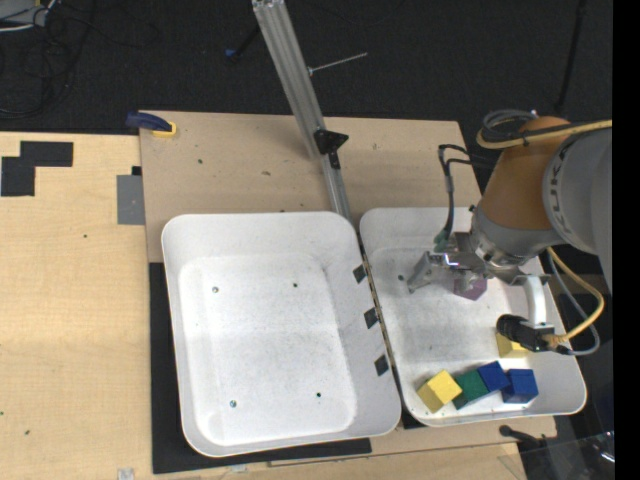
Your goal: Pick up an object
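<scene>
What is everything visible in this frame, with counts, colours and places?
bins: 2, white, side by side on the bench
blocks: 5 in the right bin's near corner; 2 yellow, 1 green, 2 blue
purple object: 1, right bin, under the wrist
metal rail: 1, grey, slanting behind the bins
clamp: 1, blue and yellow, bench's far left corner
arm: 1, grey with orange band, from the right
gripper: 1, over the right bin

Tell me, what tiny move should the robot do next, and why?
Probably lower the gripper a little onto the purple block. It sits right beside that block in the right bin, closer than the yellow block, green block and blue blocks at the bin's near edge.
</scene>
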Robot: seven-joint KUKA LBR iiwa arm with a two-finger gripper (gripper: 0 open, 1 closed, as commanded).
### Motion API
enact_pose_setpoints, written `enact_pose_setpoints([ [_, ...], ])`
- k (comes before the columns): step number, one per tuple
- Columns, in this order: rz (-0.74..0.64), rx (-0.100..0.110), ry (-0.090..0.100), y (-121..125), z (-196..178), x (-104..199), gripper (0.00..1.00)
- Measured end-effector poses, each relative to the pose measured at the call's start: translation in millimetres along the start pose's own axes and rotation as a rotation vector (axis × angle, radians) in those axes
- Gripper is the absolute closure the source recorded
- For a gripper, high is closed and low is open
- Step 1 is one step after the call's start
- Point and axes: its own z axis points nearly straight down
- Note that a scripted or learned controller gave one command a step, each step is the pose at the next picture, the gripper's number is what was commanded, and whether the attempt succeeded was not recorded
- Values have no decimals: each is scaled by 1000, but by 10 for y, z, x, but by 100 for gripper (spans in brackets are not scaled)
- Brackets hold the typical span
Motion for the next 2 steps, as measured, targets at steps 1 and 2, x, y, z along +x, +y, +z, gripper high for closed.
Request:
enact_pose_setpoints([
  [1, 2, -9, -2, 17, 24, -10, 0],
  [2, 10, -5, -1, 5, -55, -26, 100],
])
